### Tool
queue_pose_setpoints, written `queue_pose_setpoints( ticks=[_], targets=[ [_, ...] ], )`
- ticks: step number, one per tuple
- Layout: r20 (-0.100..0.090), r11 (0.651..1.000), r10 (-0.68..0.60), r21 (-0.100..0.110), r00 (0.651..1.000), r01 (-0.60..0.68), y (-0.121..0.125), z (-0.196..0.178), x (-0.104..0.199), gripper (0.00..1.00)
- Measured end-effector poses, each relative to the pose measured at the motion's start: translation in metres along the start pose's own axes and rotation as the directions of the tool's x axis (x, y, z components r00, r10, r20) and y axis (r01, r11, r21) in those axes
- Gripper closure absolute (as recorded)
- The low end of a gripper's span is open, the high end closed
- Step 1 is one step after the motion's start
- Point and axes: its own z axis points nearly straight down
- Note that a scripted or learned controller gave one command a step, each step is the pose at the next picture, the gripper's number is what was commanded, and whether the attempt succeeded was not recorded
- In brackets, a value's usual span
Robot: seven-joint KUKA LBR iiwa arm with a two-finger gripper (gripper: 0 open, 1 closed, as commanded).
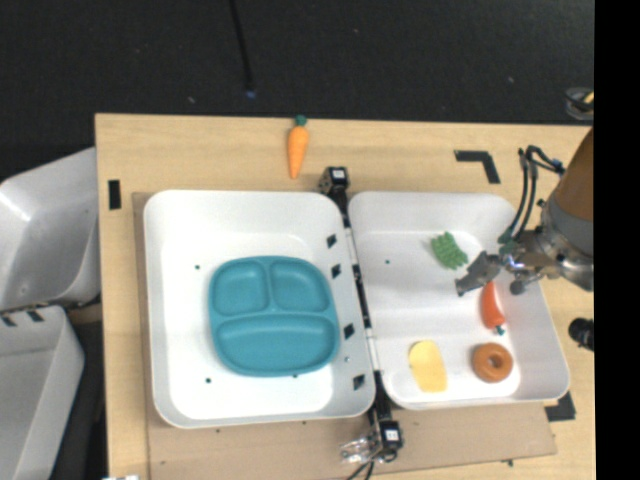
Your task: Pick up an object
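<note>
Here the gripper hovers low in the right bin, just above the top of a red-orange pepper, between the green sprig and the brown doughnut. Its fingers look spread, gripping nothing. The approach seems under way; next it should descend around the pepper and clench.
</note>
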Motion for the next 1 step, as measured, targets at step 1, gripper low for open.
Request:
queue_pose_setpoints(
  ticks=[1],
  targets=[
    [0.003, 1.0, -0.003, -0.013, 1.0, 0.003, 0.0027, -0.0066, 0.0003, 0.0]
  ],
)
